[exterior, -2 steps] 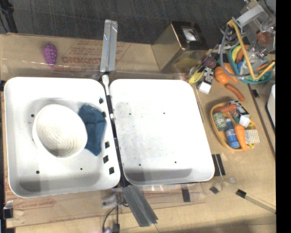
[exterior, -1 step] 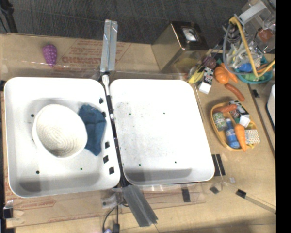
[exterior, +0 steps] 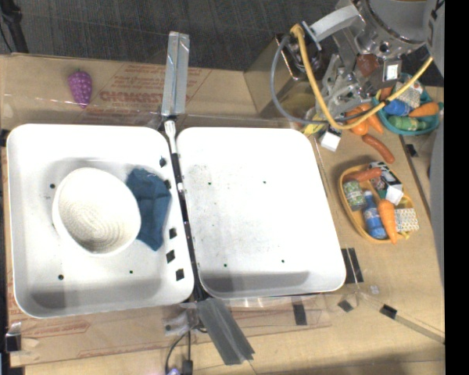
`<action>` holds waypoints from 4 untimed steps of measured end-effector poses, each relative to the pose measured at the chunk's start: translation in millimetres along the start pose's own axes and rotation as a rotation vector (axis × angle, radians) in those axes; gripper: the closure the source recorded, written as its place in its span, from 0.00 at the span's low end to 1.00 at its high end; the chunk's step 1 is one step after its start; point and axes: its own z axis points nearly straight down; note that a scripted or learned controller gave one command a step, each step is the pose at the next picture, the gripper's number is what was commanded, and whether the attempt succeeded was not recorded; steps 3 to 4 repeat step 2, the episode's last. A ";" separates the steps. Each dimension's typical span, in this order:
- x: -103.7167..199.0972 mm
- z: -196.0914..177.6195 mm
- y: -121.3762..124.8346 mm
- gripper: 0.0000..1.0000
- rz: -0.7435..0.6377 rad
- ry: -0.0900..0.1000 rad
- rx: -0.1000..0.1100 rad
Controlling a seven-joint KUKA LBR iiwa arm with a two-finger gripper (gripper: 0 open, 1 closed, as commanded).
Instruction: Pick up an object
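Inside left bin (exterior: pixel 31 287): white woven hat (exterior: pixel 96 209), blue cloth (exterior: pixel 151 205) touching it. Jaws' state: cannot tell.

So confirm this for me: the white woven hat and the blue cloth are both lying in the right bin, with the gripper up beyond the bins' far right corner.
One thing is wrong: the camera view shows the white woven hat and the blue cloth in the left bin, not the right bin. The rest stands: the gripper is up beyond the bins' far right corner.
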 end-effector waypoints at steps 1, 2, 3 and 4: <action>35.2 31.6 -101.3 1.00 0.012 0.001 0.000; 35.2 31.9 -101.2 0.00 0.012 0.000 0.000; 35.2 31.9 -101.2 0.00 0.012 0.000 0.000; 35.2 31.9 -101.2 0.00 0.012 0.000 0.000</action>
